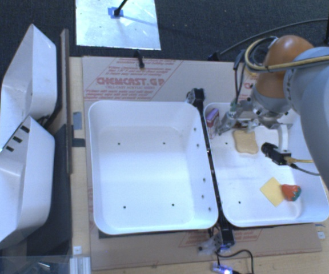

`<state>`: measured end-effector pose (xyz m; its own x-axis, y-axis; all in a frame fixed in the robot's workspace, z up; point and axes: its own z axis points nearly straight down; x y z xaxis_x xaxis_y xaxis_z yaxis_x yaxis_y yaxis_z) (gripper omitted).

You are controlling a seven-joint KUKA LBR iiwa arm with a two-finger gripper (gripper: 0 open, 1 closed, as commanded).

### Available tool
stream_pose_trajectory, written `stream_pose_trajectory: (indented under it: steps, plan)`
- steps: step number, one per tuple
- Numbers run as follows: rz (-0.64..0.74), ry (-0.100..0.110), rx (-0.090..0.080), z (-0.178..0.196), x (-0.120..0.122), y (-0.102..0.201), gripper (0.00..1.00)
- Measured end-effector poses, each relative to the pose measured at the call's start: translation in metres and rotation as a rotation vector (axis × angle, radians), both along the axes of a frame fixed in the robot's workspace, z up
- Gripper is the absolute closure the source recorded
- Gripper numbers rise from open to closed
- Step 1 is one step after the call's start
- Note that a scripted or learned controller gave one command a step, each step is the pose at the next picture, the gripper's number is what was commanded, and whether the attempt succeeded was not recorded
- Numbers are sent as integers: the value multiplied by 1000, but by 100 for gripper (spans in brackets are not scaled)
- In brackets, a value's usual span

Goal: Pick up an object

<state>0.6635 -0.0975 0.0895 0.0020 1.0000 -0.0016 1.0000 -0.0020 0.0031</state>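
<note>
My gripper [229,124] hangs low over the far left corner of the right bin [250,213]. Just left of it, against the bin's wall, stands a small purple and white box [212,117]. A tan, bread-like piece [245,143] lies right below and beside the gripper. Toward the near right of that bin lies a yellow wedge [272,191], with a red and orange object [291,192] touching its right side. Nothing shows held in the gripper.
The left bin [104,210] sits beside the right one, parted by a black divider [210,164]. The grey arm [319,96] covers the right bin's far right. A black cable plug [273,153] hangs by the tan piece. Two spare white bins [21,170] lean at far left.
</note>
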Motion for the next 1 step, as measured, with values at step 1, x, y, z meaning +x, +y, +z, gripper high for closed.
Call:
stream_pose_trajectory:
  steps: [1]
  plan:
    - [3, -3, 1, -3, -10, -3, 0]
